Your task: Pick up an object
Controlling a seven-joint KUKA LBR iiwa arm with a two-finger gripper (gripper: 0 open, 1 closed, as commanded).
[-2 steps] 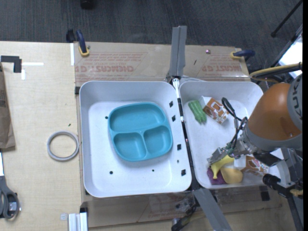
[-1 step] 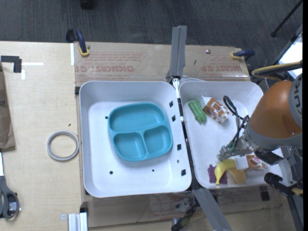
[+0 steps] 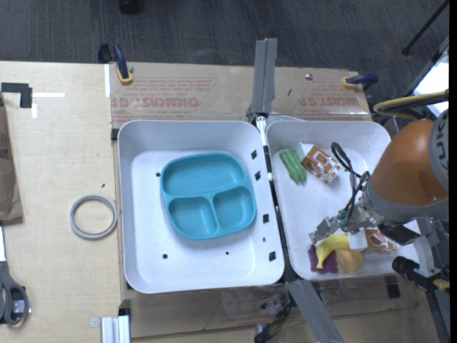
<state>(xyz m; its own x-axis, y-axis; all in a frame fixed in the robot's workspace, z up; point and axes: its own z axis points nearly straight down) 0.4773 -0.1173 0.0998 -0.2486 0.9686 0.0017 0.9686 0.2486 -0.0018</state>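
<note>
The right bin (image 3: 314,131) holds several small objects: a green pod-shaped toy (image 3: 293,166), an orange and white packet (image 3: 320,166), a yellow banana-like piece (image 3: 332,245), a purple item (image 3: 315,258), a tan lump (image 3: 350,261) and another orange and white packet (image 3: 380,241). My gripper (image 3: 333,226) hangs low over the front of this bin, just above the yellow piece. The arm's orange band (image 3: 410,166) covers the bin's right side.
The left bin (image 3: 143,213) carries a blue divided plate (image 3: 208,195). A grey ring (image 3: 93,216) lies on the wooden bench to the left, scissors (image 3: 13,299) at the front left corner. A grey divider post (image 3: 264,77) stands behind the bins.
</note>
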